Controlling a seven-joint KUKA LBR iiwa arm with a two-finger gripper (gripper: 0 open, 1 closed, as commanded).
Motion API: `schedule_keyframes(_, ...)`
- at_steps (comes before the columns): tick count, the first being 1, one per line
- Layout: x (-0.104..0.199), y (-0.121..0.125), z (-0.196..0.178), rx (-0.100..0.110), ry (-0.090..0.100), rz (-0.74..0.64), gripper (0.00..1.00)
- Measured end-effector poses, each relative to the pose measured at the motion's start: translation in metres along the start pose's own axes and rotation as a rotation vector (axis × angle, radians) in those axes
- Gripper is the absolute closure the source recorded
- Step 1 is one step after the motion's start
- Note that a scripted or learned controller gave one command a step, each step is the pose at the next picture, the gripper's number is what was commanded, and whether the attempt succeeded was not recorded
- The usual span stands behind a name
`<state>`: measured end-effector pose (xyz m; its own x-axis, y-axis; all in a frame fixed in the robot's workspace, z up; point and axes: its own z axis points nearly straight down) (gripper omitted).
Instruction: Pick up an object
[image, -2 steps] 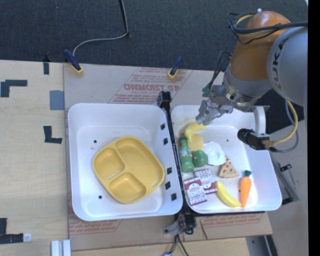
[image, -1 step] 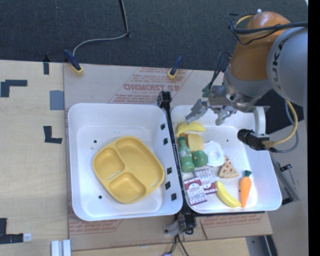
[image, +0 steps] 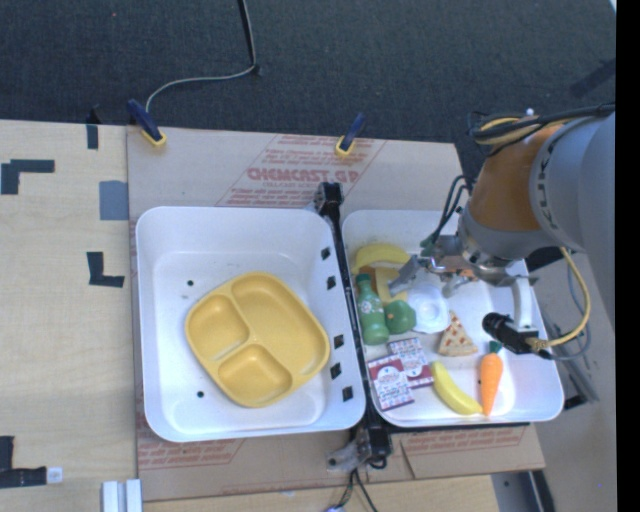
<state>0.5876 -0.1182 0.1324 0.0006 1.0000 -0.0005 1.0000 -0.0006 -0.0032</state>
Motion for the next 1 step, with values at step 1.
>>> schedule_keyframes(1,0.0056,0.0539,0.0459,-0.006,0.000,-0.002,0.00)
